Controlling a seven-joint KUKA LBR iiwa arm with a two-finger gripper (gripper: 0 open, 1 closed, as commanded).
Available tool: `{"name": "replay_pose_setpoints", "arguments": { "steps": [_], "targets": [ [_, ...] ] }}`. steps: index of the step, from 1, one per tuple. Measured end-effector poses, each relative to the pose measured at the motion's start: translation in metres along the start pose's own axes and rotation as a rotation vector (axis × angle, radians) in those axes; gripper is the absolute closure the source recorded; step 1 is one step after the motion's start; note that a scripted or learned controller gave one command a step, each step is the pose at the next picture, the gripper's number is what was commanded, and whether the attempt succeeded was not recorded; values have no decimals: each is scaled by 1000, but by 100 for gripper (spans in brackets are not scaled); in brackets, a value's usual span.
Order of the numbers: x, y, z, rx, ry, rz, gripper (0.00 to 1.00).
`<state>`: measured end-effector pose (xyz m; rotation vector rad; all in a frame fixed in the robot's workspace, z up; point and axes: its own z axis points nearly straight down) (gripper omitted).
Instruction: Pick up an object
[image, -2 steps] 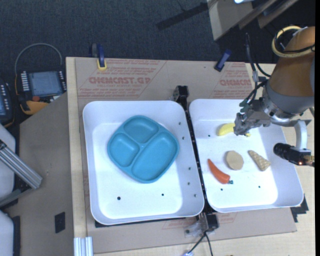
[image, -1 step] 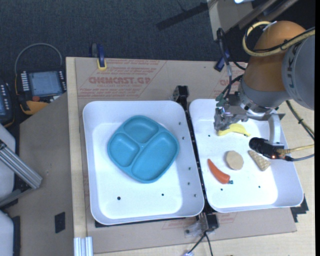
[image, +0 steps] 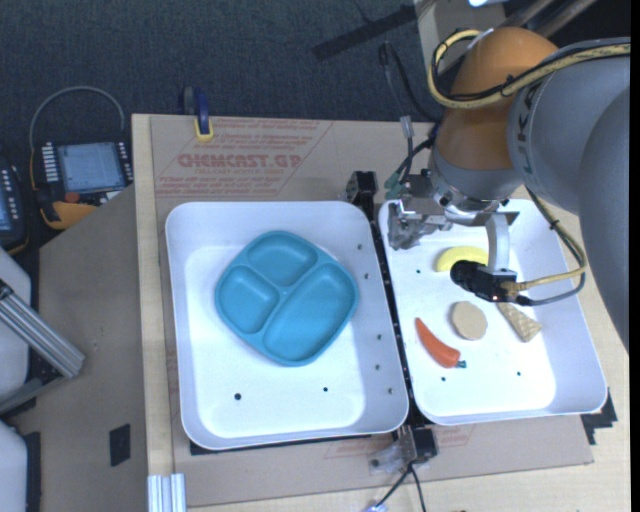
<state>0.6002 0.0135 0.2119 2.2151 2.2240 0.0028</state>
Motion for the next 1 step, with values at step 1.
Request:
{"name": "replay_pose_setpoints", "arguments": {
  "steps": [1],
  "targets": [
    [57,25,-8,-2,2,-2,100]
  ]
}}
